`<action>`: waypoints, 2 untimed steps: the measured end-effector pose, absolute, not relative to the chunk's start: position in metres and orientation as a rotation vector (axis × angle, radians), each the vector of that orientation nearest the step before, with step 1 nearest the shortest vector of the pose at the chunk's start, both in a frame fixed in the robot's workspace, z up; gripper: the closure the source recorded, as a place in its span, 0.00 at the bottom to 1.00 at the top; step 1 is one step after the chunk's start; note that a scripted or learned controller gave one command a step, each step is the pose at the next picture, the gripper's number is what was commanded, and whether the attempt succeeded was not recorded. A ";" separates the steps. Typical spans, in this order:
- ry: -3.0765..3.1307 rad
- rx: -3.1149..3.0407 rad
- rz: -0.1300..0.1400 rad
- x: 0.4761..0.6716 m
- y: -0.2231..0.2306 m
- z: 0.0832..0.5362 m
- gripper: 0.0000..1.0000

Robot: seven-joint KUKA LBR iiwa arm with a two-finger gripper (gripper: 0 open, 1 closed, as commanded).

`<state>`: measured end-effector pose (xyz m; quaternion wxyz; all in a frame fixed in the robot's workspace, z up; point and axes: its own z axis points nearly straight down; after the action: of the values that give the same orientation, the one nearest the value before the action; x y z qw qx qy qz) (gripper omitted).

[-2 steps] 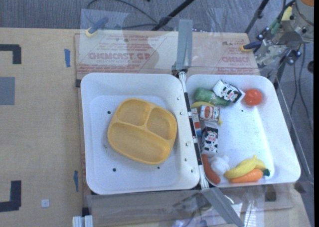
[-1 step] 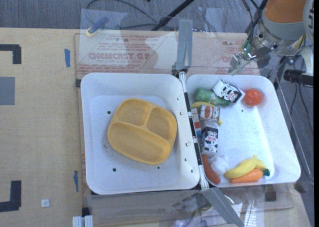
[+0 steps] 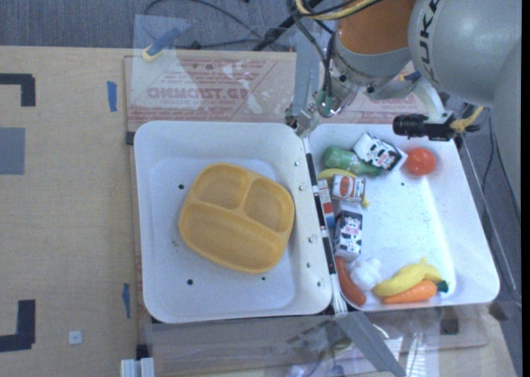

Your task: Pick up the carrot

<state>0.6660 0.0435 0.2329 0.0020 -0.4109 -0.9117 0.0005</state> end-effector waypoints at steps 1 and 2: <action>-2.829 -1.368 0.000 0.641 0.027 0.394 1.00; -2.557 -1.818 0.005 0.662 0.058 0.279 1.00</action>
<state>0.6624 0.0584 0.2790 0.0021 -0.5796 -0.8149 0.0017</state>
